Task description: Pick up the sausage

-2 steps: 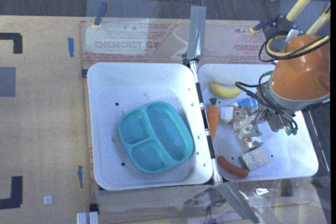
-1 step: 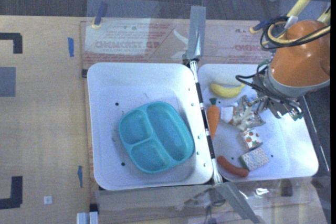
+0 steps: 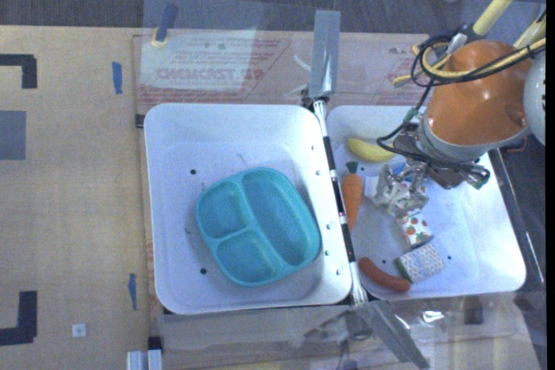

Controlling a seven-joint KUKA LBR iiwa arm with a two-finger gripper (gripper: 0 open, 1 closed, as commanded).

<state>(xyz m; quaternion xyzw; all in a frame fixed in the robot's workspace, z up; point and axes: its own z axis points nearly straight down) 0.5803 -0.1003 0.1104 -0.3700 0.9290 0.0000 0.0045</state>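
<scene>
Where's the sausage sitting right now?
The sausage lies in the right bin, near its front-left corner, just left of a small patterned box and below the carrot.

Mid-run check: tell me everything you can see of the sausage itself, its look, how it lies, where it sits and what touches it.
The sausage is a small reddish-orange link with rounded ends, smooth and slightly glossy, probably plastic toy food. It lies flat near the front edge of the right bin, close to the divider, its long axis running left-right and angled slightly. Its right end meets or slips under a small patterned packet; I cannot tell which. The gripper is above and behind it, apart from it.
</scene>
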